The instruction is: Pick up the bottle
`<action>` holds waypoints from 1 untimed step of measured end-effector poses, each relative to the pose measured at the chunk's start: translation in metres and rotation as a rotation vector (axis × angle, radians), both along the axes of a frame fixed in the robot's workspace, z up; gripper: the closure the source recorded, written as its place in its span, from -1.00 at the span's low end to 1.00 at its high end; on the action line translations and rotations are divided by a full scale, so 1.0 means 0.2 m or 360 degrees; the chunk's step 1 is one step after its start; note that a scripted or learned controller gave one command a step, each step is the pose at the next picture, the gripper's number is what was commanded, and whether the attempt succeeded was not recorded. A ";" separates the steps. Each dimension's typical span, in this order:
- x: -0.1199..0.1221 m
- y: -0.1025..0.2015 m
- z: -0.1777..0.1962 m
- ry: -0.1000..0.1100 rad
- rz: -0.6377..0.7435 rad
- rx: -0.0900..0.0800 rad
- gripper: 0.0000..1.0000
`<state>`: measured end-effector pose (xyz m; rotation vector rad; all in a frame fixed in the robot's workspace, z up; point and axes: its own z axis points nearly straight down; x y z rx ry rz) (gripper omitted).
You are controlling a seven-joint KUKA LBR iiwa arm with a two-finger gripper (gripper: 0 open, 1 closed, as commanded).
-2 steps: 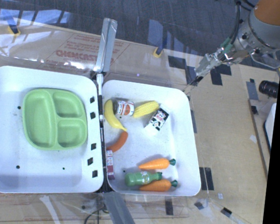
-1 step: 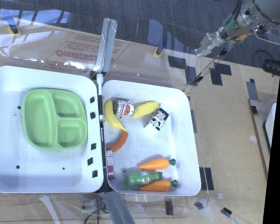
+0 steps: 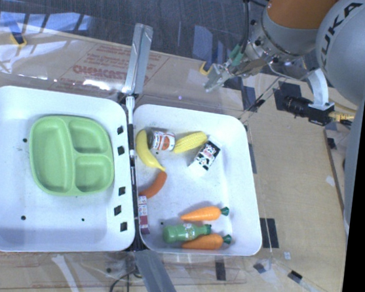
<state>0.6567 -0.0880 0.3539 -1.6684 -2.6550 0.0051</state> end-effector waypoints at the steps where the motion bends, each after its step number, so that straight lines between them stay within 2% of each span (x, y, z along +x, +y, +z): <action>1: 0.00 0.19 0.42 -0.0014 -0.0090 -0.0001 1.00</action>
